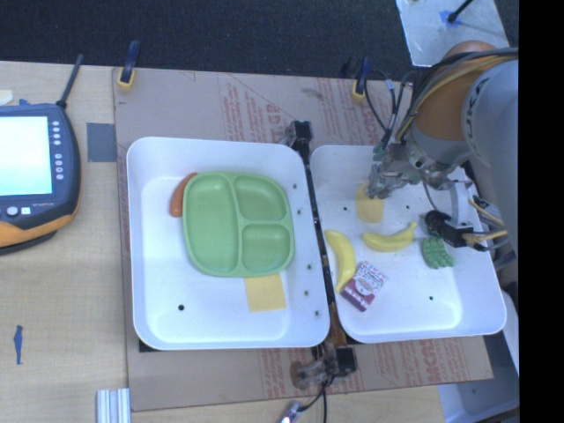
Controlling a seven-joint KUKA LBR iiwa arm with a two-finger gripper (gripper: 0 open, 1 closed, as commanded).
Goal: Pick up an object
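My gripper (381, 187) hangs low in the right bin (414, 324), at its far left part. Its tip is directly over the far edge of a small yellow block (370, 210) and seems to touch it. Near the block lie a small banana (390, 237), a larger banana (341, 256), a green leafy piece (436, 253) and a red and white packet (365, 286). The arm's grey body and orange band (458, 95) cover the bin's far right corner.
The left bin (150, 315) holds a green divided plate (238, 223), an orange piece (177, 196) half under its left rim, and a yellow slice (265, 293). A teach pendant (26, 170) lies on the bench at far left.
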